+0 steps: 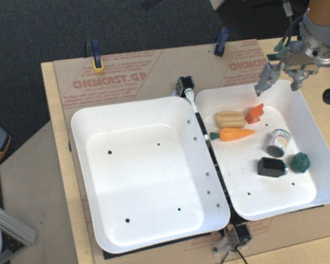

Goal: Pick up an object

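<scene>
Pick not yet made, as I read it. All candidates lie in the right bin [318, 137]: a tan bread roll [230, 118], an orange carrot [236, 133] just in front of it, a red piece [255, 113], a small can [279, 140], a black block [271, 167] and a green lump [300, 162]. The gripper [279, 80] hangs over the bin's far right corner, fingers spread wide, nothing between them, touching nothing I can see. Descent and grasp remain.
</scene>
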Robot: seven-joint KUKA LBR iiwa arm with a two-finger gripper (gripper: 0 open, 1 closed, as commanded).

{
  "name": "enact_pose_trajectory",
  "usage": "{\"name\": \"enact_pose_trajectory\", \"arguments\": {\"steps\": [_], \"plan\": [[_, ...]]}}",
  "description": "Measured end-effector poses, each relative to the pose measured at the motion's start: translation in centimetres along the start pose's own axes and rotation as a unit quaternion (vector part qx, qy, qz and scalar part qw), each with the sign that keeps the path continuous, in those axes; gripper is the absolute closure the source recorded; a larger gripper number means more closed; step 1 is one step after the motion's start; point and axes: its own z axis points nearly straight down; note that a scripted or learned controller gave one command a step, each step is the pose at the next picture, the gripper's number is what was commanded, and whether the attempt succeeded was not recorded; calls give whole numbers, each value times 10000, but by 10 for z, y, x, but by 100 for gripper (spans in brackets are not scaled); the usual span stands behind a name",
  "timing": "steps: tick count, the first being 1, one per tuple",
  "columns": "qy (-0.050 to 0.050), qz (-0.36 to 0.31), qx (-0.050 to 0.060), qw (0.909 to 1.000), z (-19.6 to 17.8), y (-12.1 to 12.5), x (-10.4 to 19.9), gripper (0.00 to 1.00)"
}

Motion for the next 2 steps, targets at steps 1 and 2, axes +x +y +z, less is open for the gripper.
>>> {"name": "enact_pose_trajectory", "arguments": {"steps": [1,2], "plan": [[9,7,36,10000,200,2,-6,0],[3,-5,51,10000,193,26,-52,0]]}}
